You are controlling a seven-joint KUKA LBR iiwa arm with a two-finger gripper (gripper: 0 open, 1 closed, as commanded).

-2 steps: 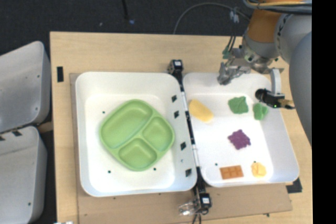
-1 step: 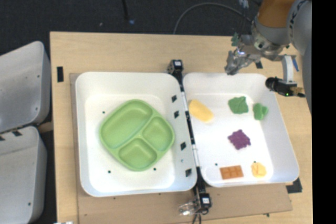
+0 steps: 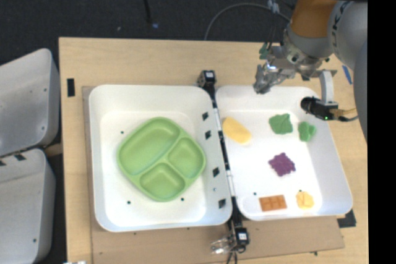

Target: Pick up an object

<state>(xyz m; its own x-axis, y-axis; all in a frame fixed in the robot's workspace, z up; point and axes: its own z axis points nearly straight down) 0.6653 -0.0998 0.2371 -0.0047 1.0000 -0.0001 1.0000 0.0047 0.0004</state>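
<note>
Orange brick (image 3: pixel 273 203) sits near bin's (image 3: pixel 339 198) front rim.

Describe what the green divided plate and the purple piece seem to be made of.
Green divided plate: probably moulded plastic, smooth with a soft sheen along its compartment ridges. Purple piece: likely rubbery or soft plastic, matt and bumpy; too small to tell for certain.

The right bin (image 3: pixel 334 151) holds a yellow oval piece (image 3: pixel 236 130), two green lumps (image 3: pixel 281 123) (image 3: pixel 306 131), a purple cluster (image 3: pixel 282 164), an orange brick (image 3: pixel 273 203) and a small yellow bit (image 3: pixel 304 199), all lying apart.
</note>
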